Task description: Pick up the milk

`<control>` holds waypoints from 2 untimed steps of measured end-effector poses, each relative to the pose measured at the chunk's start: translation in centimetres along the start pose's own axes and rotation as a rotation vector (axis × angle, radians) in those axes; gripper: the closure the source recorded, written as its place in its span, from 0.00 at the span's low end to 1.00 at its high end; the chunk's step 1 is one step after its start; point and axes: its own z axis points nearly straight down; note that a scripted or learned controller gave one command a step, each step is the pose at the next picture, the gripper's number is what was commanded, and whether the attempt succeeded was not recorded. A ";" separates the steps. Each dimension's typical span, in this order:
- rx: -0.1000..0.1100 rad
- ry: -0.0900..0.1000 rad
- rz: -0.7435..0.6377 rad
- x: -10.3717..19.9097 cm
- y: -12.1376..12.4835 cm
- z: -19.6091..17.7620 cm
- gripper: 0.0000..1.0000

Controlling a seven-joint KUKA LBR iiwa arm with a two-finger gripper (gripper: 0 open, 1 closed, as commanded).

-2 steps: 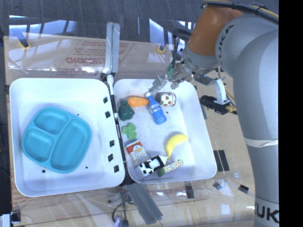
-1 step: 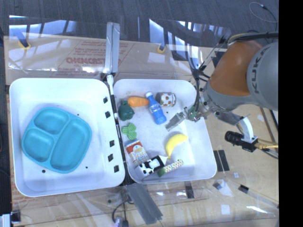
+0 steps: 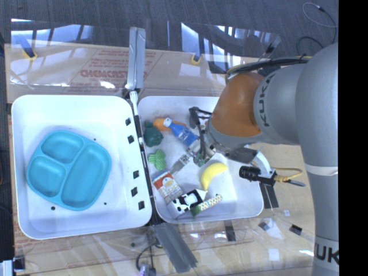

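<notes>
My tool (image 3: 193,156) hangs inside the right bin (image 3: 248,210), near its middle, below the orange band of my arm (image 3: 270,105). The wrist hides the working end, so I cannot tell whether the tool is set wide or narrow, and nothing is visibly held in it. I take the black-and-white cow-patterned carton (image 3: 187,203) to be the milk. It lies on its side at the near wall of the right bin, apart from my tool. Neighbours are close: a small orange-and-white carton (image 3: 164,186) just beside its left end, a striped stick (image 3: 210,201) touching or nearly touching its right end, and a yellow banana (image 3: 211,174) just above. Further back lie a blue bottle (image 3: 183,133) and two green toys (image 3: 154,147). The left bin (image 3: 23,171) holds a blue divided plate (image 3: 69,168). My assessment is that the carton is a light toy piece, stiff enough to take a firm squeeze, with smooth printed faces that may slip. I recommend gripping across its narrow width at mid-length, on the two flat long faces, approaching from above. The risk is the near wall and the striped stick crowding the closing path.
</notes>
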 end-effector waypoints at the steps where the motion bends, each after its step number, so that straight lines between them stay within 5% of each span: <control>1: 0.001 0.001 0.066 2.9 -1.1 -11.2 0.00; 2: -0.008 -0.006 -0.135 6.3 -3.9 -0.3 0.00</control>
